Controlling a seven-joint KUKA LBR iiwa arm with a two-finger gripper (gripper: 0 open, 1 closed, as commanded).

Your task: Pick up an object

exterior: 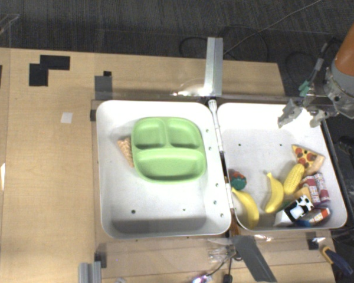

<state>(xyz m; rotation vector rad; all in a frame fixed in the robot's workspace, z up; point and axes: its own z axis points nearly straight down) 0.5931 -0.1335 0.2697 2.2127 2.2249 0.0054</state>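
Observation:
My gripper (301, 117) hangs over the far right corner of the right bin (253, 128), open, with nothing between its two fingers. Below it, along the bin's right and near sides, toys lie in a cluster: a pizza slice (307, 156), a corn cob (293, 178), a curved banana (274, 194), a second banana (246, 206), a small red and green fruit (238, 180), a black and white item (298, 207), and a can (318, 187). The pizza slice is the nearest to the gripper, and none of them touches it.
The left bin (112, 205) holds a green divided plate (167, 148) with a tan waffle-like piece (125, 151) tucked under its left edge. A metal post (214, 63) stands behind the wall between the bins. The arm's wrist (348, 81) enters from the right.

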